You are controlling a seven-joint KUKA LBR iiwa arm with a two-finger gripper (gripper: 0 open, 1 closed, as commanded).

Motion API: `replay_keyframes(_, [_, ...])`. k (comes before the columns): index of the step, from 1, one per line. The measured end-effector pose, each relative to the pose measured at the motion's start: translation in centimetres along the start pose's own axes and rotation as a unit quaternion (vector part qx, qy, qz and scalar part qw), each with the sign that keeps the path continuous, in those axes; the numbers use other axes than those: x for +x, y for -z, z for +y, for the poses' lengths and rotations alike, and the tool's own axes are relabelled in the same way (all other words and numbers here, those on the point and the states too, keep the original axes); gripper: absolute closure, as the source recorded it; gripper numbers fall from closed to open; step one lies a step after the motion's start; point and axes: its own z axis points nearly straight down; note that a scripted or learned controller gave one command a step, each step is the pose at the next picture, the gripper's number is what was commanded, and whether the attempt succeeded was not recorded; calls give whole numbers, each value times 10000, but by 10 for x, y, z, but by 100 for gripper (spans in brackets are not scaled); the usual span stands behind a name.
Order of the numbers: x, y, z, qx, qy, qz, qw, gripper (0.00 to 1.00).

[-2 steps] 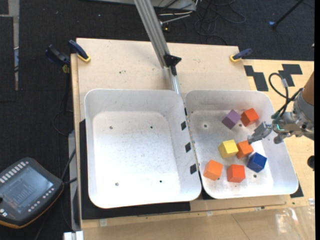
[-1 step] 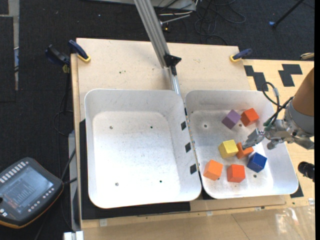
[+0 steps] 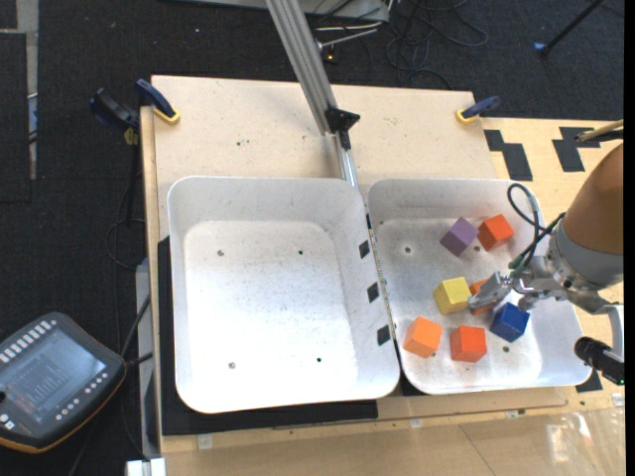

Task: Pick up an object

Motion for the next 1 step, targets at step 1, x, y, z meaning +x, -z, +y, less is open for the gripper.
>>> replay_keyframes(1, [0, -27, 2, -42, 15, -14, 10000, 0])
